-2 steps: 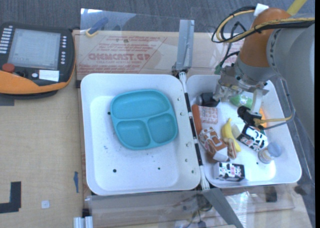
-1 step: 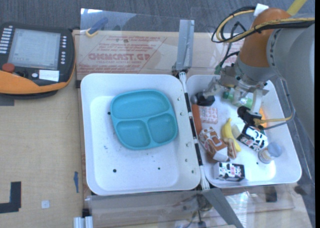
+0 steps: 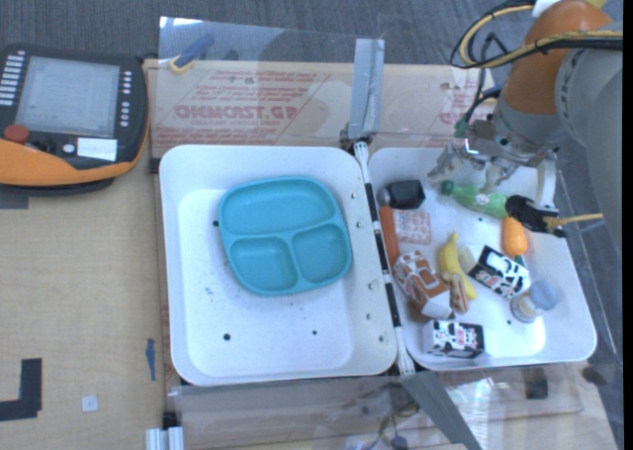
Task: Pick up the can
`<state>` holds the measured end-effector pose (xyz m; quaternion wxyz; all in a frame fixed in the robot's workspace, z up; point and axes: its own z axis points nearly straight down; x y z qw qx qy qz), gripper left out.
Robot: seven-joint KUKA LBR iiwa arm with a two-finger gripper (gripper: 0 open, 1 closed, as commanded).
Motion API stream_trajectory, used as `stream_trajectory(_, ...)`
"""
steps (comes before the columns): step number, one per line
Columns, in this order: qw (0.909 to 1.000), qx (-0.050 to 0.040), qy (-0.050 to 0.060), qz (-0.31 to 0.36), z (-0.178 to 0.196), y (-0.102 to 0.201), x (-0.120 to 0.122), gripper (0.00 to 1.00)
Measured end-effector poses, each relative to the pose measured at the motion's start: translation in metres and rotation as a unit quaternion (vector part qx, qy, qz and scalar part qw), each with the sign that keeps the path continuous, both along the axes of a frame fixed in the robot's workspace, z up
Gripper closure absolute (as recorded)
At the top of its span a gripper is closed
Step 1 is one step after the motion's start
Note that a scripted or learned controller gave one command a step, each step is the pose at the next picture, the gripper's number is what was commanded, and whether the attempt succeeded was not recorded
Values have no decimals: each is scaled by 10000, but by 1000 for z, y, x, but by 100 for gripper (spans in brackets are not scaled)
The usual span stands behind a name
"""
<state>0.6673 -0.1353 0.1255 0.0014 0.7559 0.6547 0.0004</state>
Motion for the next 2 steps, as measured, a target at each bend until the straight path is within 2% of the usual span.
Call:
stream_trajectory(1,9997,-41,-153,196,-23,37,9,0)
stream_trajectory(2,9996,-26,-181,210,-11,40,11,100)
